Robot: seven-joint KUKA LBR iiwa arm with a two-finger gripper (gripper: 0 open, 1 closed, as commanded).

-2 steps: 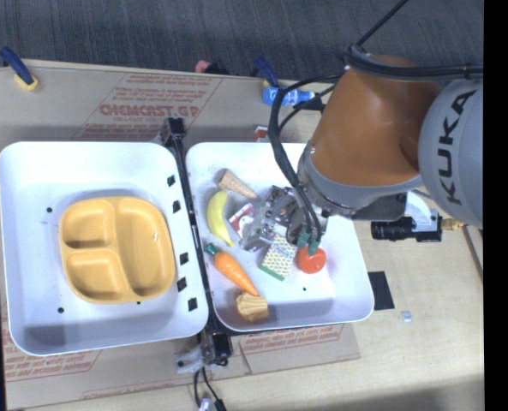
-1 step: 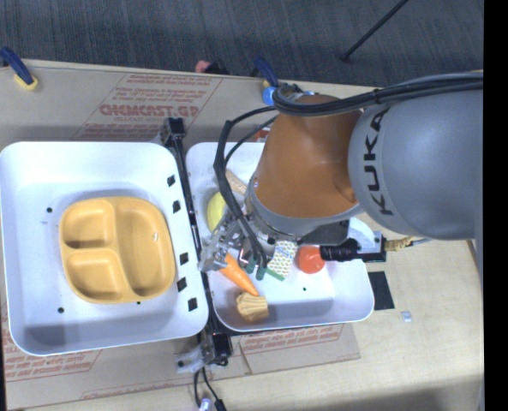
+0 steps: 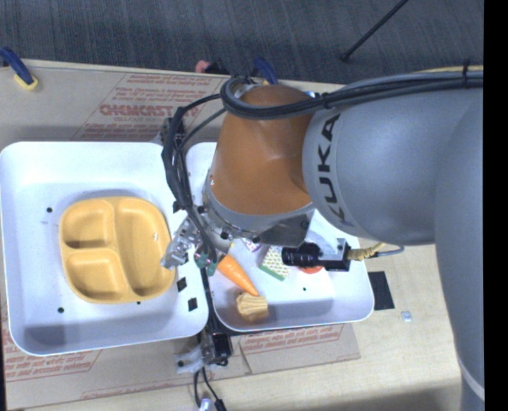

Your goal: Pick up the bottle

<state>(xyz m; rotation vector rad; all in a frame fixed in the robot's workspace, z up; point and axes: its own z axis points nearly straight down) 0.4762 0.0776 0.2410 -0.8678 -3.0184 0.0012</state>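
Arm (image 3: 339, 161) low over right bin (image 3: 348, 302), frame centre. Gripper (image 3: 185, 251) at divider beside yellow tray (image 3: 112, 247); grip state: cannot tell. Bottle not identifiable; carrot (image 3: 235, 272), block (image 3: 252, 306) lie lower centre. Pick not yet done, I'd judge.

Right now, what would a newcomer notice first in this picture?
The big grey arm with its orange band covers most of the right bin. In the left bin lies a yellow divided tray. A carrot lies near the right bin's front, beside a tan piece.
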